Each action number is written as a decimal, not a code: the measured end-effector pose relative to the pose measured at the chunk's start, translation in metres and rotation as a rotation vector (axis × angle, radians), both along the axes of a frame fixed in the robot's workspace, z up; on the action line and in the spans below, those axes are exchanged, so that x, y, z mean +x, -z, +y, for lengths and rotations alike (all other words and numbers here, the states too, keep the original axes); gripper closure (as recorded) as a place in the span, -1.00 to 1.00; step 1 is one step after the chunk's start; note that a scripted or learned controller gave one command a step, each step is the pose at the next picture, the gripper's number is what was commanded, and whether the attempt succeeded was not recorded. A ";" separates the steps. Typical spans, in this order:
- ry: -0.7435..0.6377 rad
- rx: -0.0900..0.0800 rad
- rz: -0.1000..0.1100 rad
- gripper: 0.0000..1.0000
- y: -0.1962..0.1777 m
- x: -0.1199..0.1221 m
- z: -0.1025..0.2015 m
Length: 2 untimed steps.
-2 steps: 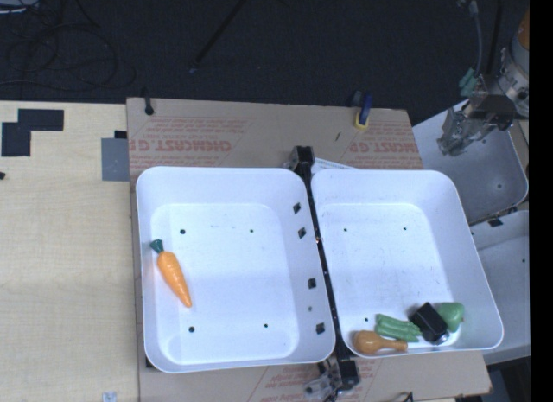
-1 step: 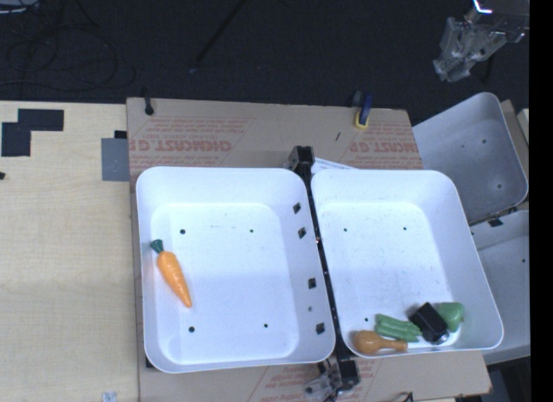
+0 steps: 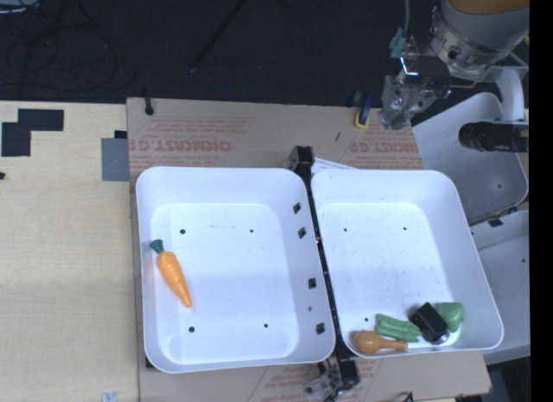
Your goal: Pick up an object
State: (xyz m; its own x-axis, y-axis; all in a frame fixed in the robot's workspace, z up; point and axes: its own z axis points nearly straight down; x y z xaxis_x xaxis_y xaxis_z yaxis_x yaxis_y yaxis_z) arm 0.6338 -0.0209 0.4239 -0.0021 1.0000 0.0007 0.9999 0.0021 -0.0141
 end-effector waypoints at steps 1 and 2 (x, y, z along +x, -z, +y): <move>-0.001 0.000 -0.001 1.00 0.119 0.009 0.035; 0.005 -0.002 -0.018 1.00 0.018 -0.019 -0.007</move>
